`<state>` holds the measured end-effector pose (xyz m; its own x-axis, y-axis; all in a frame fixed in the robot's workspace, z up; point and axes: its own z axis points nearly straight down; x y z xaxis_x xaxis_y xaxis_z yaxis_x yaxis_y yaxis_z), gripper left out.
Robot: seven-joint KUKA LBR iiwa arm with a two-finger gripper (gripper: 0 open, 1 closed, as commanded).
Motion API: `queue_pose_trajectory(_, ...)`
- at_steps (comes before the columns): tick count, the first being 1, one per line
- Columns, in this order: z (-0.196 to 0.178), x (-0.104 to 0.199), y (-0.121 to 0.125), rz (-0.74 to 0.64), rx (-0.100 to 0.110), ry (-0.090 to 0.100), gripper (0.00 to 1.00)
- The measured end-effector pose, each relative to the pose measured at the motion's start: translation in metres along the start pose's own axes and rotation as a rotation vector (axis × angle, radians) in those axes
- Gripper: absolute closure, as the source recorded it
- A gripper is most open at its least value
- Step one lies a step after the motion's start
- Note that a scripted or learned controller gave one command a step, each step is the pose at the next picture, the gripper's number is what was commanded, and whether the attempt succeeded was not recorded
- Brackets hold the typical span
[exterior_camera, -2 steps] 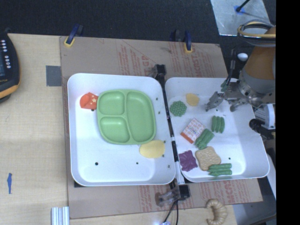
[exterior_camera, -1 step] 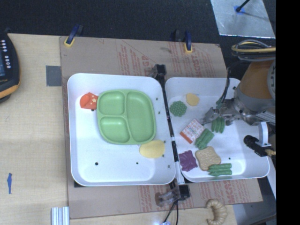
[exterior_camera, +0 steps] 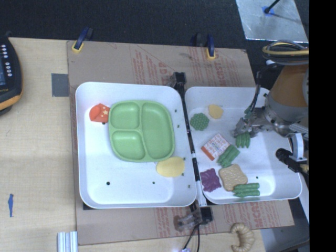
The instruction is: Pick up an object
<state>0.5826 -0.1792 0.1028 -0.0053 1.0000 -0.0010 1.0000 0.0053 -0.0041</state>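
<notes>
The gripper (exterior_camera: 247,130) hangs low over a green toy vegetable (exterior_camera: 242,140) in the right bin (exterior_camera: 278,190); I cannot tell how its jaws stand. Judged step: closing in to grasp, then lifting.

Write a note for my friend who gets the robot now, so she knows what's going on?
Claw: low in the right bin, right over a small green piece; a grip isn't visible.
Right bin: green round, yellow piece, red-and-white box, cracker, purple piece.
Left bin: green tray.
Done: nothing lifted.
Left: grab and raise one object.
</notes>
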Motion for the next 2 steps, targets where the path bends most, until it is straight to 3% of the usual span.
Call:
queue_pose_trajectory(1,-0.069,0.079,-0.043,-0.006,-0.001,0.004,1.00)
queue_pose_trajectory(2,-0.125,0.147,-0.013,-0.007,-0.008,0.003,1.00)
